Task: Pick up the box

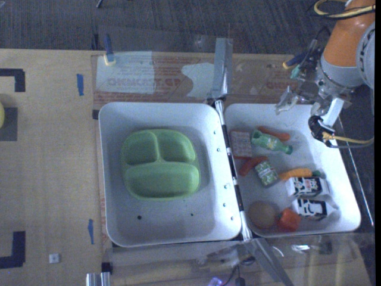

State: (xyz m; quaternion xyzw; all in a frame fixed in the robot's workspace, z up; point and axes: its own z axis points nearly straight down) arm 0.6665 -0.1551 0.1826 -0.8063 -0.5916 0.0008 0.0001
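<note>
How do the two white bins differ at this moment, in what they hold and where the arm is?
The left bin holds one thing, a green divided plate; the right bin holds many small items, among them a green bottle and two black-and-white cartons. The gripper hangs over the right bin's far edge, well apart from the left bin. Both bins are shallow, white and roughly square, set side by side.

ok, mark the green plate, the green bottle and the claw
green plate [159,163]: camera view, ridge between its compartments
green bottle [269,142]: camera view, middle of its body
claw [306,103]: camera view, between its fingertips
</note>
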